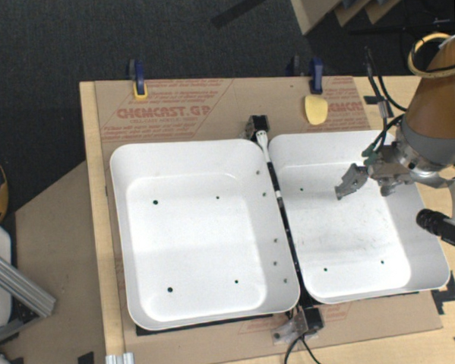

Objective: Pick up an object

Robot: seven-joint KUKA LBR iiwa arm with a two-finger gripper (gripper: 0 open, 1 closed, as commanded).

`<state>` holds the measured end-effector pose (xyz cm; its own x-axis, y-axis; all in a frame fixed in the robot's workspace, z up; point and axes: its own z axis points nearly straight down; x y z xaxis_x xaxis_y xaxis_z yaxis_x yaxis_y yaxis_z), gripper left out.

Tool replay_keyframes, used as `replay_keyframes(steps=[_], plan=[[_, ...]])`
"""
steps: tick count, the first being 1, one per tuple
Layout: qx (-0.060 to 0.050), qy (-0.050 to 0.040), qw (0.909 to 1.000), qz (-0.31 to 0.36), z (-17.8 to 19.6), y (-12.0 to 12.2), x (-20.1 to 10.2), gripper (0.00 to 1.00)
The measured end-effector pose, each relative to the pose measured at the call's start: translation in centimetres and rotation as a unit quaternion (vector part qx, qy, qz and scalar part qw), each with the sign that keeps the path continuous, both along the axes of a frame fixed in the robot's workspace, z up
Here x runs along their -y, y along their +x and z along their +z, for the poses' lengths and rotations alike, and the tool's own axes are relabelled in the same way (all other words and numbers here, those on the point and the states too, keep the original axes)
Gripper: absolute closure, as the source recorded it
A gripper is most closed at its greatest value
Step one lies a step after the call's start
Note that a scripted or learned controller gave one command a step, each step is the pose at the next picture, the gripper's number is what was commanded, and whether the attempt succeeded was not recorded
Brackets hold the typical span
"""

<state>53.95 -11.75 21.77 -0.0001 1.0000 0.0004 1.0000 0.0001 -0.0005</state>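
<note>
The tool (348,185) hung over the right bin (354,277), nothing visible in it; how far open it stood I could not tell. The only likely object, a yellow piece (316,109), lay on the counter (200,103) just beyond that bin's far rim. The search step seemed in hand; reaching it meant clearing the rim, with open room around.

A robot arm (436,121), grey with an orange band, reaches in from the right and holds its claw (352,182) above the right-hand white bin (354,281). Left of the claw lies the second white bin (195,293), the two parted by a dark strip (278,213). Beyond the claw, a pale yellow object (316,109) rests on the cardboard-covered bench (208,102), near a blue clamp (316,72).
</note>
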Motion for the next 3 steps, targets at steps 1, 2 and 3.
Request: replay_keyframes(steps=[1,2,3], plan=[[0.011,-0.0023,0.9999,0.001,19.1,-2.1,0.0,0.00],[0.004,-0.0017,1.0000,0.001,19.1,-2.1,-0.1,1.00],[-0.006,0.0017,1.0000,0.004,7.4,-1.5,-7.8,1.00]])
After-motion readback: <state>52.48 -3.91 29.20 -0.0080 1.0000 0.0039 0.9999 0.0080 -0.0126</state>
